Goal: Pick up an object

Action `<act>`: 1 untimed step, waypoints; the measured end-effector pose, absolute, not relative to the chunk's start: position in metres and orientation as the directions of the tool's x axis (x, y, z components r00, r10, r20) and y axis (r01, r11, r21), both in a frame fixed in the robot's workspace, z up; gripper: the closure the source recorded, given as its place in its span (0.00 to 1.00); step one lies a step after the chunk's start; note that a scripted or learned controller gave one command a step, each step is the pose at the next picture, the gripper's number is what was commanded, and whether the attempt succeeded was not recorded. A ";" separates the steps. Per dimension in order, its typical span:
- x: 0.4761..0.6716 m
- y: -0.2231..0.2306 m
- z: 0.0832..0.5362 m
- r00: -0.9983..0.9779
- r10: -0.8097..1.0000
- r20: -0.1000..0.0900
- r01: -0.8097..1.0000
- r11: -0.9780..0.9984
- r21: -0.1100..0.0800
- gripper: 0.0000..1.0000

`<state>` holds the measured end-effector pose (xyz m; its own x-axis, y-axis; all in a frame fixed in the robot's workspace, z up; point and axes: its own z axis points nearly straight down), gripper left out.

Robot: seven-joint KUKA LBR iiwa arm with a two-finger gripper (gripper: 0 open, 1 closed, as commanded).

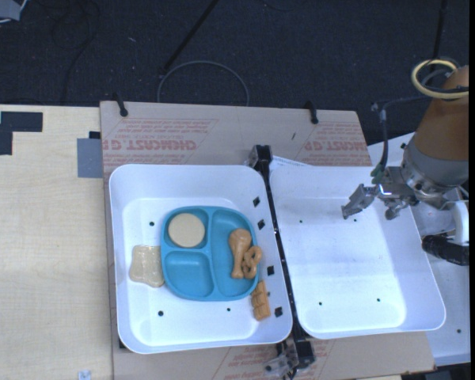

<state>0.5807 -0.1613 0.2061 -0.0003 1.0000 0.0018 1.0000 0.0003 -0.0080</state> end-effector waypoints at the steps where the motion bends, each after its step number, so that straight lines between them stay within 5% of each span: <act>1: 0.589 -0.158 0.158 -0.001 1.000 0.001 1.000 0.001 -0.006 0.00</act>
<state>0.5886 -0.1580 0.1584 -0.0013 1.0000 0.0013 1.0000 0.0013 -0.0057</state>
